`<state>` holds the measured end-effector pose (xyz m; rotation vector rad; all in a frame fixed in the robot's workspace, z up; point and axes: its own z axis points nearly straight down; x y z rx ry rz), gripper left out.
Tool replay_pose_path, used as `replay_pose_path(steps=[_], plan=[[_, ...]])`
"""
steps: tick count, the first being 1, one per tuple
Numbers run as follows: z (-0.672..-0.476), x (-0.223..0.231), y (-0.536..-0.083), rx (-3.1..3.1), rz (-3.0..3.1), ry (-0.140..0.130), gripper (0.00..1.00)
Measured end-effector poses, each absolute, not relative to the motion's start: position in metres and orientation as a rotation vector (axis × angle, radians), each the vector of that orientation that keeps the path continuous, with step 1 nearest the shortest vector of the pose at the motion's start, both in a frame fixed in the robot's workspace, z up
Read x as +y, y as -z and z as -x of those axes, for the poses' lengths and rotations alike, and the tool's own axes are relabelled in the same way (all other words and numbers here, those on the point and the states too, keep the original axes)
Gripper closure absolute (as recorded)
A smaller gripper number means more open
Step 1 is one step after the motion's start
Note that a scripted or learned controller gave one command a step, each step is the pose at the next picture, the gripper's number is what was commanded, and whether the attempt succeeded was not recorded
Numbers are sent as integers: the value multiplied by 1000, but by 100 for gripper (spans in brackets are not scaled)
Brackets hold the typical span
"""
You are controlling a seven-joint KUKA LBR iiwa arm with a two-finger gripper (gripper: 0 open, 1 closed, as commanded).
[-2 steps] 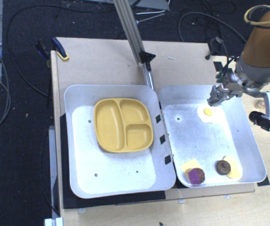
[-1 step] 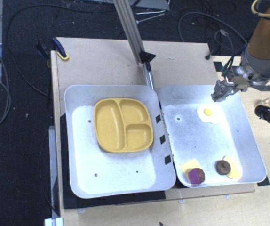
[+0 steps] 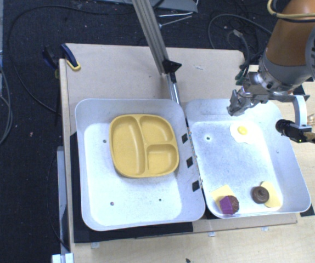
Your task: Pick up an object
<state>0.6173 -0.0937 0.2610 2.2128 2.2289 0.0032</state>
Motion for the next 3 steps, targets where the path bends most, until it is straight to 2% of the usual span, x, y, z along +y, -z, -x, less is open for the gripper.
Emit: replay_pose_path(steps=[2,3], plan=[[-632,10,-265,2226,-2214,-2,100],[-633,66,-259,2229,-2213,-2,100]])
